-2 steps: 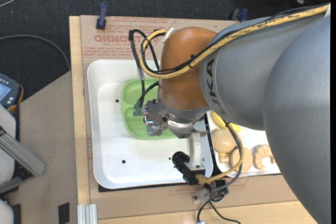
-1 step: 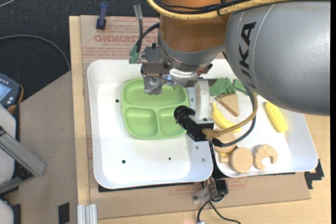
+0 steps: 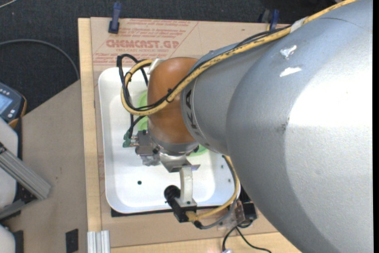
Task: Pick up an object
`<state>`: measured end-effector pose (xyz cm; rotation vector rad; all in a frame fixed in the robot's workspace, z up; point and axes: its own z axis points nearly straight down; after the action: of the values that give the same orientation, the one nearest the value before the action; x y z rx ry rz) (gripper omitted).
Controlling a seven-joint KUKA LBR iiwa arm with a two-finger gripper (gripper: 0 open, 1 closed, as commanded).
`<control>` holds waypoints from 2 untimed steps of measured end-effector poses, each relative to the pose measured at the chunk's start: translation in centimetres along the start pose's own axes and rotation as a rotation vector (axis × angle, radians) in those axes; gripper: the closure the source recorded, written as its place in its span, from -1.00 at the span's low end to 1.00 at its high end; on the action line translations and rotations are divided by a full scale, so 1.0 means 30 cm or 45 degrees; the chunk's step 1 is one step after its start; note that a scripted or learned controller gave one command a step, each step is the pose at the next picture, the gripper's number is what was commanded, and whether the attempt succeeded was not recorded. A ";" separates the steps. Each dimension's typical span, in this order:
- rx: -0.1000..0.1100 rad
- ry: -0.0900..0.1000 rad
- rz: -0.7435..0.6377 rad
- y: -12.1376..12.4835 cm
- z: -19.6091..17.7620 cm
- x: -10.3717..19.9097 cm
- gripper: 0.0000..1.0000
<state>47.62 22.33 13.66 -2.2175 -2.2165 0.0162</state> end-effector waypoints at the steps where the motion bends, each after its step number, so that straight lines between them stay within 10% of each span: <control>1: -0.005 0.001 0.005 0.034 0.060 -0.099 1.00; 2: -0.043 0.014 -0.005 0.273 -0.554 -0.006 1.00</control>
<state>55.99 22.20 30.20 -2.2250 -2.2319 -0.0334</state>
